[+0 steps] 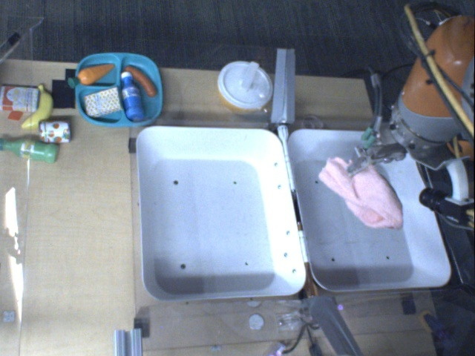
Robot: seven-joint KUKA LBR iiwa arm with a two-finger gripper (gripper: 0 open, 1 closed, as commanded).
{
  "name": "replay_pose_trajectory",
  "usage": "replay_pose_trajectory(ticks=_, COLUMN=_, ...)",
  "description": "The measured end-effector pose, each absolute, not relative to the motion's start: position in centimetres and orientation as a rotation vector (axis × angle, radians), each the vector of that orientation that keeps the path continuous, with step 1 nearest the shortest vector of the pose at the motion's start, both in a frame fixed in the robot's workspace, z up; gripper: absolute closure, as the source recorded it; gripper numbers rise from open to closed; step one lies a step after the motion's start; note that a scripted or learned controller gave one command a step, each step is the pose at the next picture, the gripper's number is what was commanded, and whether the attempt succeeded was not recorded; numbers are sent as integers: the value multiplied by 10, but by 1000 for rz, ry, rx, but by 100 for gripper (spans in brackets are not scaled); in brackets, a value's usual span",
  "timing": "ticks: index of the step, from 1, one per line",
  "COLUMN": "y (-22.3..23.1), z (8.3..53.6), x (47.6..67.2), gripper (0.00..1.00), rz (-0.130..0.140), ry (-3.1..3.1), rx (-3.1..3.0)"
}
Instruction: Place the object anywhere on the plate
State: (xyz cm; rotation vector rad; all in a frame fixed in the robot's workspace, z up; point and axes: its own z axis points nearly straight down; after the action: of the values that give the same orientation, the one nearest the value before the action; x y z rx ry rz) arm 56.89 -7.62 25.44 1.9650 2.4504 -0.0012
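A crumpled pink cloth (369, 193) lies in the right white bin (371, 262), toward its upper middle. My gripper (365, 159) is low over the cloth's upper end, reaching in from the right and touching or nearly touching it. The blue sectioned plate (116, 55) sits on the bench at the far upper left, outside both bins. It holds a toy carrot (96, 73), a blue bottle (132, 97) and other toy food.
The left white bin (215, 213) lies between the plate and the cloth. A white lidded cup (245, 85) stands behind the bins. A banana (41, 108), a small can (54, 131), a green bottle (30, 150) and a box (18, 97) sit left of the plate.
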Motion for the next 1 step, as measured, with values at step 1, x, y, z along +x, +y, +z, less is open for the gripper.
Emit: replay_pose_trajectory(ticks=1, y=-74, z=223, x=570, gripper=100, rz=0, ry=2456, rx=1958)
